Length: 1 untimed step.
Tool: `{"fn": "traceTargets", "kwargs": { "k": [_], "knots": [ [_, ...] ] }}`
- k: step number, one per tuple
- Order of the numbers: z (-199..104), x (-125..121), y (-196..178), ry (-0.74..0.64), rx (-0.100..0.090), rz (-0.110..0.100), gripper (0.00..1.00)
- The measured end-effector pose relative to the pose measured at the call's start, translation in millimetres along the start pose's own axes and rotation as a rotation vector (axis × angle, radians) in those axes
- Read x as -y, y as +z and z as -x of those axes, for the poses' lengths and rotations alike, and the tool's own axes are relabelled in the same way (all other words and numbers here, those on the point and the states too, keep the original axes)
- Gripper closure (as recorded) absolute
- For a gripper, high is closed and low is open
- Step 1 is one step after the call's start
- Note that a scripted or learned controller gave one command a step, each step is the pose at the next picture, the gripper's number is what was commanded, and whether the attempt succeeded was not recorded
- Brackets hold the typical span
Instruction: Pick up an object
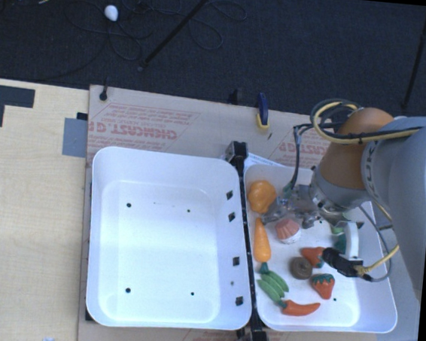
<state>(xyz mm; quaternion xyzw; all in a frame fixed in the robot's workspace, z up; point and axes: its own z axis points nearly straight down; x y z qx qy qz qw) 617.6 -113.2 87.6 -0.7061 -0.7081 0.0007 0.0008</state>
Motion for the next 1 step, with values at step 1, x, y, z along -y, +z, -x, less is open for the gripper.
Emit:
{"fn": "traceTargets", "kwargs": {
  "k": [1],
  "knots": [
    [0.6, 1.5, -9.3, 0.002, -0.001, -0.004, 1.00]
  ]
}}
